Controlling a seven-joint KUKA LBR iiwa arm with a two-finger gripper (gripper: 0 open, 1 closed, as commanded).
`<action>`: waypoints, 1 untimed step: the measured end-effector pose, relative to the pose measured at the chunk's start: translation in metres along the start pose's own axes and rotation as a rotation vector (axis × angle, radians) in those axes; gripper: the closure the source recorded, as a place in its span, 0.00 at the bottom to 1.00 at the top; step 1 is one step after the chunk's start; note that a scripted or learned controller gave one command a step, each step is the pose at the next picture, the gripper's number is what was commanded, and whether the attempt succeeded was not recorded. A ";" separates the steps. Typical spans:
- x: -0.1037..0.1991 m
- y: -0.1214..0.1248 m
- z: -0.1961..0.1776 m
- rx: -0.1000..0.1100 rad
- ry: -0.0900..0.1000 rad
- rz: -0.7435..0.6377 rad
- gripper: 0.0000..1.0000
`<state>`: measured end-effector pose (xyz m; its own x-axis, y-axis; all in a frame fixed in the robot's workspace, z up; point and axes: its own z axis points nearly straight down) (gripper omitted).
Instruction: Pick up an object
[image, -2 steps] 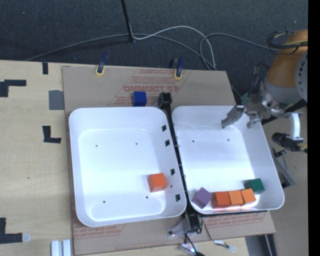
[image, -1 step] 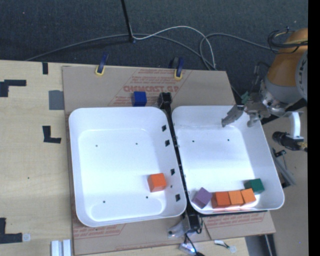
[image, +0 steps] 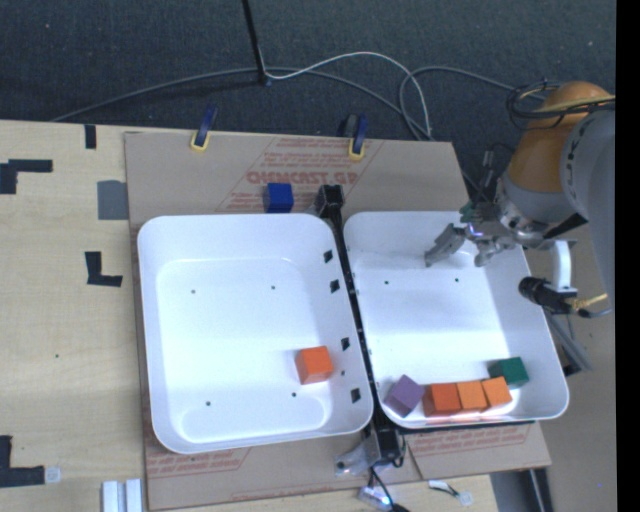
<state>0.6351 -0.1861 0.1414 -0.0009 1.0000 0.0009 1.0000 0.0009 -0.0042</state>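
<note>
Two fingers of the gripper (image: 462, 246) are seen spread apart and empty, hung over the far part of the right bin (image: 530, 300). Nothing is held. Along that bin's near wall a row is laid: a purple block (image: 404, 394), two orange blocks (image: 457, 398), and a green block (image: 510, 371) at the corner. A lone orange cube (image: 314, 364) is left in the left bin (image: 180, 300). The purple block, being at the row's end, would be best chosen; the fingers should be lowered astride its free sides.
</note>
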 end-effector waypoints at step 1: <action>0.001 -0.001 0.053 0.000 0.000 0.000 0.00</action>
<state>0.6342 -0.1854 0.0887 -0.0007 1.0000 0.0007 1.0000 0.0007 -0.0039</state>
